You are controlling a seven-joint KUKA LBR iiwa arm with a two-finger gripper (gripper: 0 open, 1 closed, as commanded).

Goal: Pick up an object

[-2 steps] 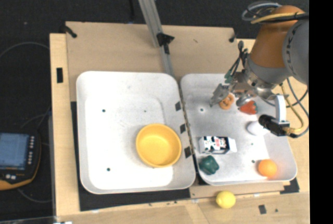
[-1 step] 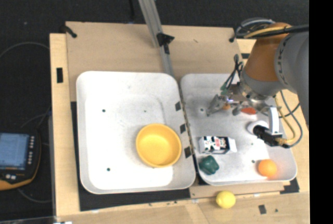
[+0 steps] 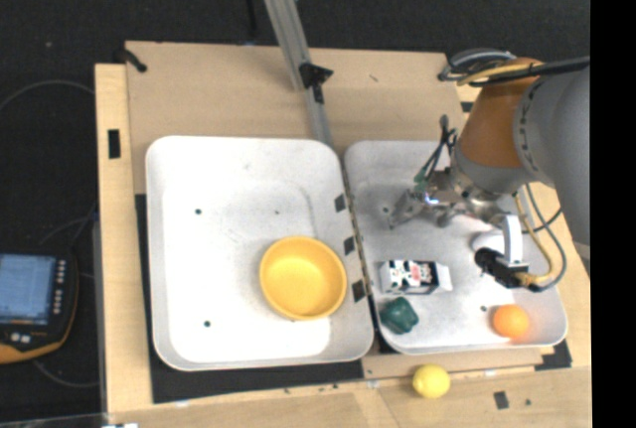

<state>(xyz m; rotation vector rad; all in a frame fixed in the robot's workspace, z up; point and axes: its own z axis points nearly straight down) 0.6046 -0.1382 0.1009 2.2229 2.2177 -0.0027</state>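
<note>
My gripper [image 3: 412,206] hangs low over the middle of the right bin [image 3: 383,168], below the arm's orange band. Nothing shows between its fingers. Just in front of it lies a small black-and-white carton [image 3: 412,276]. A dark green object [image 3: 399,315] rests near that bin's front left corner. An orange ball [image 3: 511,321] sits at the front right of the same bin. In the left bin [image 3: 219,178] a yellow bowl [image 3: 302,277] stands at the front right.
A yellow lemon-like ball [image 3: 430,381] lies on the bench in front of the right bin. A metal pole [image 3: 283,14] slants up from behind the bins. A handheld pendant [image 3: 35,302] sits off the bench at far left.
</note>
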